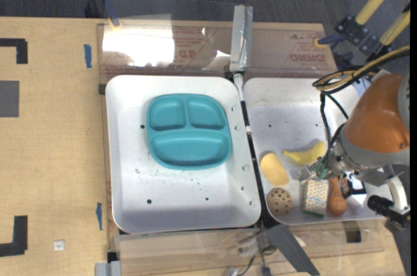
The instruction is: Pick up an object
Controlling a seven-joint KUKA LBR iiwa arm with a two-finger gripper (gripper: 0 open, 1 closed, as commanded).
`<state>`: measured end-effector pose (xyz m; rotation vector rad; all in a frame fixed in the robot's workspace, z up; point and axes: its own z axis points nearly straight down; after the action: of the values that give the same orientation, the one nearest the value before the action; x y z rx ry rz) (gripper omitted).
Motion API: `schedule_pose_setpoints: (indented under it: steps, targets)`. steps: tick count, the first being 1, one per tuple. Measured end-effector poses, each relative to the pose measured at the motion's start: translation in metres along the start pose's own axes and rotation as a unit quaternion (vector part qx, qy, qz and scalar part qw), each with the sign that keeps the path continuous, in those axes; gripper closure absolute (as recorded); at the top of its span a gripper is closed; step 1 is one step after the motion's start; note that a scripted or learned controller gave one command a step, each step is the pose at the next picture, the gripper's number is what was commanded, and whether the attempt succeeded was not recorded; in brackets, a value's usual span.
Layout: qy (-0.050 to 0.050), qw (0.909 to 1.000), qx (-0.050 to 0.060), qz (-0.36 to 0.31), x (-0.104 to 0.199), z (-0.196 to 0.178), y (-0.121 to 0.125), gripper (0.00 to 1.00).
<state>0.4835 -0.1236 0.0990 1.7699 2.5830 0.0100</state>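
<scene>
The right bin [287, 109] holds a yellow banana [305, 153], a yellow egg-shaped piece [274, 168], a brown dotted ball [280, 200], a small patterned box [316, 196] and an orange carrot-like piece [337, 198]. My gripper [330, 168] hangs low over the bin's right half, under the orange wrist band [380, 118]. It sits just right of the banana and directly above the box and the orange piece. The wrist hides the gripper's tip.
The left bin [124, 157] bears a teal divided plate [189, 130]. A clear plastic sheet and a taped divider [240, 40] stand behind the bins. Black and yellow cables [339, 82] loop over the right bin's far right corner.
</scene>
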Motion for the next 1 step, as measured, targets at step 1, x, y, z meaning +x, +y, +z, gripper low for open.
schedule_pose_setpoints:
  steps: [1]
  targets:
    - [0.001,0.9996,0.003,-0.028,0.0239,-0.0324,0.0096,1.0]
